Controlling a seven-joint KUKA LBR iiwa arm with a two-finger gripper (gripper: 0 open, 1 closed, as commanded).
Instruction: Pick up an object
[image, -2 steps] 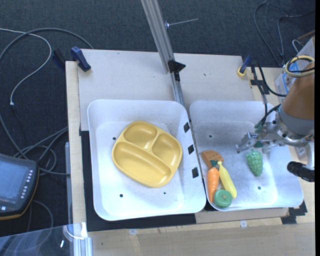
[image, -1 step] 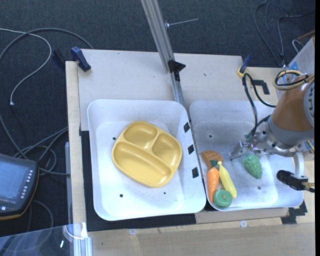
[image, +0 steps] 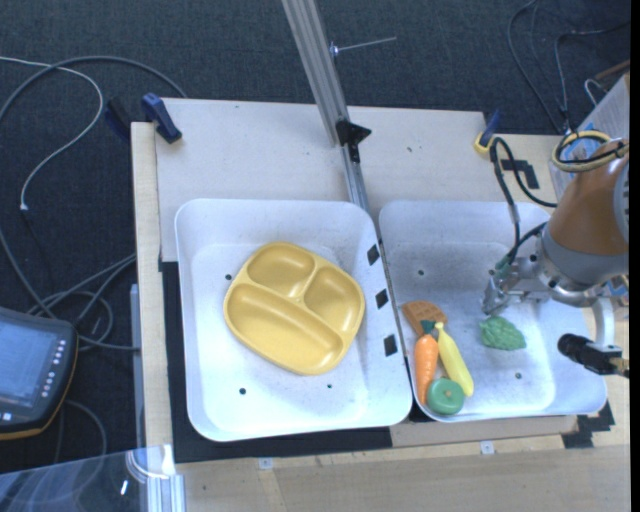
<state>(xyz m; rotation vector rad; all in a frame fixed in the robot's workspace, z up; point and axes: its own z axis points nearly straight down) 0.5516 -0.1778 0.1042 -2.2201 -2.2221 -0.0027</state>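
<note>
Grey arm: in from the right, gripper (image: 497, 291) low in the right white bin (image: 400, 225)
Grip: cannot tell
Leafy green toy (image: 501, 333): just near of the gripper
Left bin (image: 200, 250): yellow divided plastic plate (image: 293, 306)

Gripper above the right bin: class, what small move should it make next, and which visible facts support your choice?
Probably a short move toward the green leafy toy and down. The gripper sits just above and slightly left of it in the right bin, with nothing seen between its fingers. The carrot, banana and green ball lie farther away, crowded together.
</note>
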